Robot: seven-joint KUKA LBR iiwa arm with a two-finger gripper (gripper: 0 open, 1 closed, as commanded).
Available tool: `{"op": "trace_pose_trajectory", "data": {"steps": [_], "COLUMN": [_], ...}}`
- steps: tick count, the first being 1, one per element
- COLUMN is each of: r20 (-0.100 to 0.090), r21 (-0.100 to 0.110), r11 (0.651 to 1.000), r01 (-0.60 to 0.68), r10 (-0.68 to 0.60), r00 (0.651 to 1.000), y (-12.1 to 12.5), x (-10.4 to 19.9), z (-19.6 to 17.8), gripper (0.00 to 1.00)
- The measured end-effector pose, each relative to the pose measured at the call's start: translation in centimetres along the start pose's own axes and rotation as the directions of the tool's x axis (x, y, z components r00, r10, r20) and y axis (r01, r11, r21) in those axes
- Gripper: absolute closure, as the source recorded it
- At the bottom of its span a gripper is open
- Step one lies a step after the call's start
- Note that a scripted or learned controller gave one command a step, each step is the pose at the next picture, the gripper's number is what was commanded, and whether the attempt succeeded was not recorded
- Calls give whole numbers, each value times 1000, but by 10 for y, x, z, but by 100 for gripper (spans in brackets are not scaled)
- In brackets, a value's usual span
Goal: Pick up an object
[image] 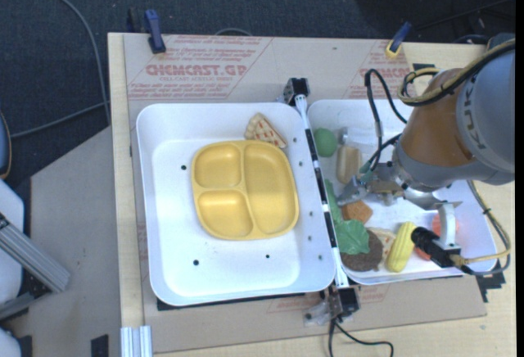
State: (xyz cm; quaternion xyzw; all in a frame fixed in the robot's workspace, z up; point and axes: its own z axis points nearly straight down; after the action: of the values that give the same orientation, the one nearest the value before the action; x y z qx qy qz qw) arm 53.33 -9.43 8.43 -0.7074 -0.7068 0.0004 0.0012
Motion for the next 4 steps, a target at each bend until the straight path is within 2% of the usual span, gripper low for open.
{"op": "trace_pose_trajectory", "data": {"steps": [1,2,3,4], "r20": [2,2,3,5], "r21": [-4,-8,-3,-7], "r11": [1000,1000,1000,1000], "r01": [2,1,0,3], "r10": [-2,-1,0,-3], "r00": [1000,1000,1000,1000], "y": [61,54,129,131], "x": [-34,2,-105,-104], "z": [-67,-4,-4,-15], "gripper": [0,0,0,100]}}
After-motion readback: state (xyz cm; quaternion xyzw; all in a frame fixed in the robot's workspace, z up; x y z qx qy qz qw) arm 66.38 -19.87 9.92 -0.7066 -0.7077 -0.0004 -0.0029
